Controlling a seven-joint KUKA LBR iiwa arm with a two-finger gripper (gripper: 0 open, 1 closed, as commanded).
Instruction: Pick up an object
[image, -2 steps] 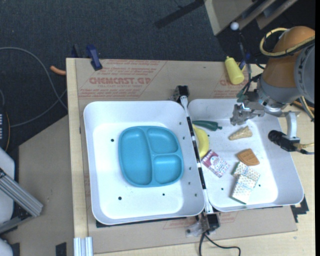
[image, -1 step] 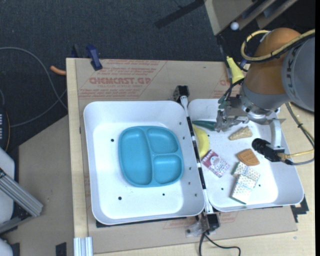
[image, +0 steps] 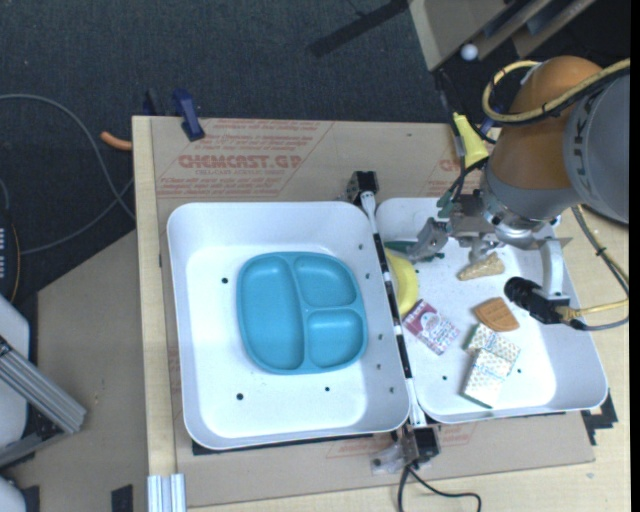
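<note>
The worktop (image: 300, 160) is a big brown board. On it sit two white bins side by side. The left bin (image: 200, 250) holds a blue plate (image: 300, 310) with three parts. The right bin (image: 570, 370) holds all the small things to pick from.

The big grey and orange arm (image: 545, 130) reaches in from the right and hangs over the back of the right bin. The jaws (image: 445, 238) are low at the bin's back left corner. I cannot tell if they are apart or squeezed, and I see nothing held between them.

Near the jaws lies a yellow banana (image: 405, 285), close to the wall between the bins. Just below it is a small red and white packet (image: 430, 327). Farther right are a tan cracker piece (image: 482, 267), a brown cookie (image: 497, 314), and a patterned box (image: 490, 362) near the front.

The banana looks like the nearest thing to grab. To do it well, the jaws should go straight down over its middle, one finger on each side, and stay off the bin wall. Then squeeze gently and lift slowly.
</note>
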